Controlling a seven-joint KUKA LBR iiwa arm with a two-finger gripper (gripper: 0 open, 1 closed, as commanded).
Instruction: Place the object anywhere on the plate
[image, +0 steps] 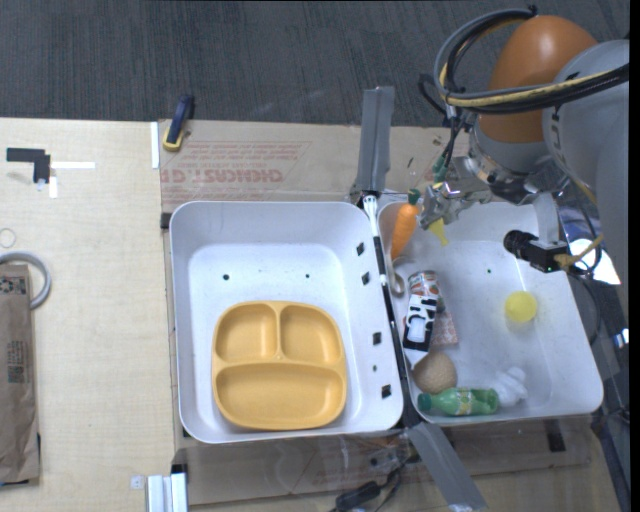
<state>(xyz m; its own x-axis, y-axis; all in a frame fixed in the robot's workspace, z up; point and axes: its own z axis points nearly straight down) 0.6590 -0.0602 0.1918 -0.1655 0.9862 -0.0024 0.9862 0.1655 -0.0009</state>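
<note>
- Left white plastic bin (190, 300): I see 1 yellow plastic plate with 3 compartments (281, 365), lying flat near the front; nothing on it.
- Right white plastic bin (560, 395), along the divider: orange carrot-shaped toy (402, 228) at back-left corner, black/white/red packet (424, 312) below it, brown rounded item (434, 371), then green plastic bottle (458, 402) on its side at the front.
- Small yellow ball (520, 306) sits apart, mid-right.
- Metal 2-finger gripper (440, 205) is over the back-left corner, just beside the carrot; can't tell finger spread, too cluttered. I see nothing clearly held.
</note>
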